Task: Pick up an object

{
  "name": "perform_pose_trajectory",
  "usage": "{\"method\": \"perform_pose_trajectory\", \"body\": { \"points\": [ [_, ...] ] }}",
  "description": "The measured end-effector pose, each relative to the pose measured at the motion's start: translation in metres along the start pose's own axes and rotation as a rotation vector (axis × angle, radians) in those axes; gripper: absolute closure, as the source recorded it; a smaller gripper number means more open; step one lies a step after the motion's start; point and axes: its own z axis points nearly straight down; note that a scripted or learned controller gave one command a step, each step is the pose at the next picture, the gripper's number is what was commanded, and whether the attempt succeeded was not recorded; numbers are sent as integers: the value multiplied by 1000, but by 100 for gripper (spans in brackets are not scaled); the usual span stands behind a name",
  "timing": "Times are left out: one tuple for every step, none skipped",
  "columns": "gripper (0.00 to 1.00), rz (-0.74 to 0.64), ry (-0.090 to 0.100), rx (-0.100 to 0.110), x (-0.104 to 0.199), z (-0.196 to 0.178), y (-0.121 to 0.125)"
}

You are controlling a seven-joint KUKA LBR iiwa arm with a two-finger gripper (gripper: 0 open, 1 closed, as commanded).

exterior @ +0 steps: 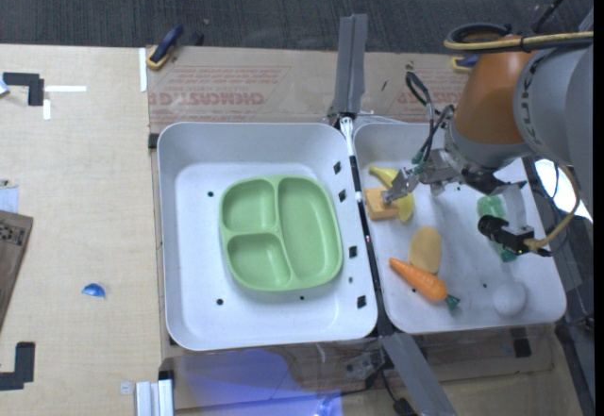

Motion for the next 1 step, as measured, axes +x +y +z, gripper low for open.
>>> {"method": "perform_pose_trajectory", "body": {
  "points": [
    [100, 5, 0, 2, -2, -8, -1]
  ]
}}
